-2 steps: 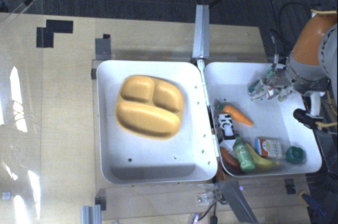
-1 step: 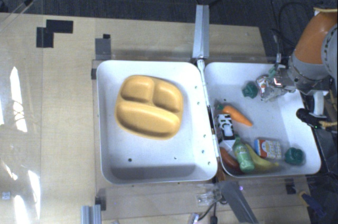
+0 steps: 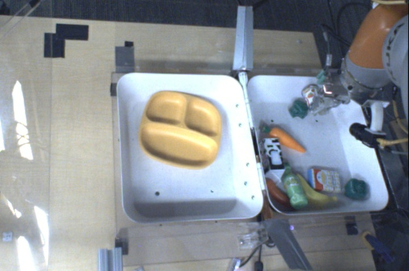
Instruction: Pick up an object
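1. The left bin (image 3: 128,154) sat on the pale wooden desk (image 3: 64,135), and a large yellow sectioned tray (image 3: 181,128) lay upside down in it, toward the bin's far half.
2. A metal divider rail (image 3: 243,39) ran up from the seam between the left bin and the right bin (image 3: 358,161).
3. Taking the orange carrot (image 3: 287,140) in the right bin as my landmark: a small black-and-white box (image 3: 273,152) lay just beside it on the near-left side.
4. Nearer to the camera than the carrot, a green bottle (image 3: 294,190) lay against a yellow banana (image 3: 313,192), with something red (image 3: 275,190) at the bin's near-left corner.
5. To the near-right of the carrot stood a small red and white carton (image 3: 324,179), and farther right a dark green lump (image 3: 356,188).
6. Beyond the carrot, up and slightly right, lay a small teal object (image 3: 298,109).
7. My end effector (image 3: 317,99) hung just right of that teal object, over the far part of the right bin; I could not tell how its tips were set, nor whether it touched anything.
8. My orange band (image 3: 374,33) showed far right of the carrot.
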Robot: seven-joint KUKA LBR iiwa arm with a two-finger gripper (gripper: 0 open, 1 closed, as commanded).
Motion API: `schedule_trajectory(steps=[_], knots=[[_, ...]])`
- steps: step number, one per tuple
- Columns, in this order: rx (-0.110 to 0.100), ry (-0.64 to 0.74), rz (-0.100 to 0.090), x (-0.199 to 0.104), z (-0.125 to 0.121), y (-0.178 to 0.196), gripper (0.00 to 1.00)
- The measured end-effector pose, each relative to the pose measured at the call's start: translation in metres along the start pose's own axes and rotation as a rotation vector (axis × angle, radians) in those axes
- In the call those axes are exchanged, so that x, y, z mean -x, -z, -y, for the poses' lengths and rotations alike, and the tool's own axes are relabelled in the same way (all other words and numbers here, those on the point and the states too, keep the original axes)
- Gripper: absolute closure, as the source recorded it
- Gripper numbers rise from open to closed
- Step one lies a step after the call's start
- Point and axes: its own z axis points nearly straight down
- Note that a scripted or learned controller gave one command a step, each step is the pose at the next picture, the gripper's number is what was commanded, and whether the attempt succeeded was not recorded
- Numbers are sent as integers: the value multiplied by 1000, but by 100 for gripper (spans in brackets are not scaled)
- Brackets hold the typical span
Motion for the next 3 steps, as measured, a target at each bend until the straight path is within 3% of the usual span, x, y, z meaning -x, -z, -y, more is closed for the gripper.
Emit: schedule_trajectory(steps=[1,2,3], knots=[[20,4,0,-3,-5,4,0],[21,176,1,-44,14,-36,0],[20,176,0,-43,14,-26,100]])
